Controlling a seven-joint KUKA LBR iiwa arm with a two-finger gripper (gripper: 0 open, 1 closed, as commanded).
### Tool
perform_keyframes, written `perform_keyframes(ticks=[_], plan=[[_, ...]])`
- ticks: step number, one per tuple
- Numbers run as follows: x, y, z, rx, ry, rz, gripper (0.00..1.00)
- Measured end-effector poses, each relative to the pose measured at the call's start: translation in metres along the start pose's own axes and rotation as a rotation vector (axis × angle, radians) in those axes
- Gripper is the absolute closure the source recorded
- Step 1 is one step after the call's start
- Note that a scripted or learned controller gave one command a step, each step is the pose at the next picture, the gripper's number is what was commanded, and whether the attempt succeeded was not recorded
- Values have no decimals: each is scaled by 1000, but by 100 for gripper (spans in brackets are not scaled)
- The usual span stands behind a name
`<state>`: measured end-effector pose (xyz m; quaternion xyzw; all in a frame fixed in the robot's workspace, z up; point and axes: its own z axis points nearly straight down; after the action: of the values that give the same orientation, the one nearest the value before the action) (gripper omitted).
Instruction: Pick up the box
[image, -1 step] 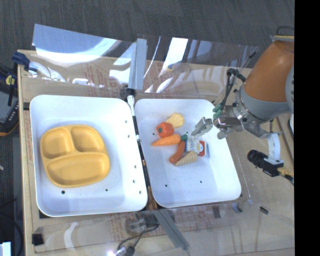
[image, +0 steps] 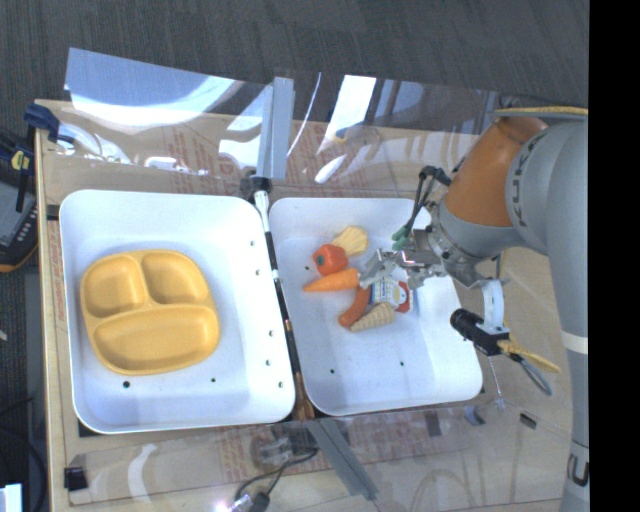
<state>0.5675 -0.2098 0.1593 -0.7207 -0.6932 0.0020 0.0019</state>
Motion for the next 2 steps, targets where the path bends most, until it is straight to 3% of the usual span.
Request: perform_keyframes(ticks=[1, 2], plan=[[3, 21, 62, -12, -2, 77, 0], [5, 30, 53, -5, 0, -40, 0]])
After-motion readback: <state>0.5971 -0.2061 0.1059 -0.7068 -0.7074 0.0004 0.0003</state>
